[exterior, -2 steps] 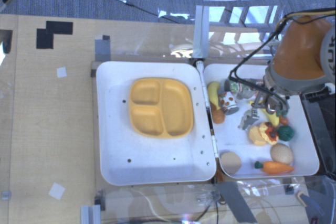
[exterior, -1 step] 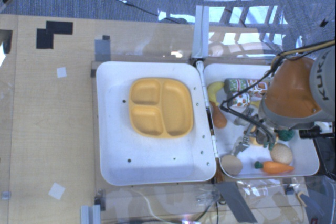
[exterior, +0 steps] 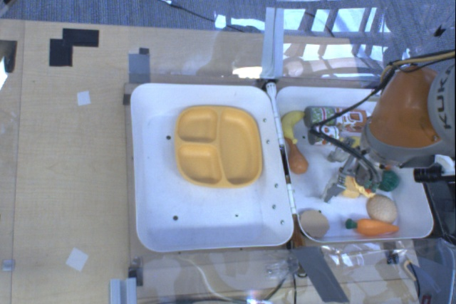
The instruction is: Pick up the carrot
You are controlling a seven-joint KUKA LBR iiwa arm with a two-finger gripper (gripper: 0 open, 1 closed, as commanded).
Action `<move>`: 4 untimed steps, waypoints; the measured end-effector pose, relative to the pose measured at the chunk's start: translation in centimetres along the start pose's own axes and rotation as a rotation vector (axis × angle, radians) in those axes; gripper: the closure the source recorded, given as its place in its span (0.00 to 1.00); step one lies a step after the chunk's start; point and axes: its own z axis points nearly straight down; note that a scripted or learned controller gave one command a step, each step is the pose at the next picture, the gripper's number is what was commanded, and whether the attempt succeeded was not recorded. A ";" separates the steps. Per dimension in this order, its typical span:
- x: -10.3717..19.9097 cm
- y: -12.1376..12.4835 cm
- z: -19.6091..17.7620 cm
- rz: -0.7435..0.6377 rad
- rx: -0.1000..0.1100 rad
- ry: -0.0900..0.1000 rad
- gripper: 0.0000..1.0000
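The carrot (exterior: 376,227), tapered and smooth orange with a green stub, lies at the right bin's (exterior: 425,224) near edge, beside a speckled egg (exterior: 382,208). The hand (exterior: 342,180) hangs nearby; its grip cannot be told. A yellow sectioned plate (exterior: 217,146) occupies the left bin (exterior: 157,224).

Gripper (exterior: 340,185) hangs low in the right bin (exterior: 426,221), carrot (exterior: 375,227) lying near the front edge, yellow tray (exterior: 217,146) left.
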 end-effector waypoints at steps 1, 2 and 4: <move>3.9 -2.0 -0.1 0.046 0.001 -0.007 0.00; 5.1 1.0 -0.1 0.143 0.002 -0.007 0.00; 2.2 0.7 -1.6 0.108 0.000 -0.007 1.00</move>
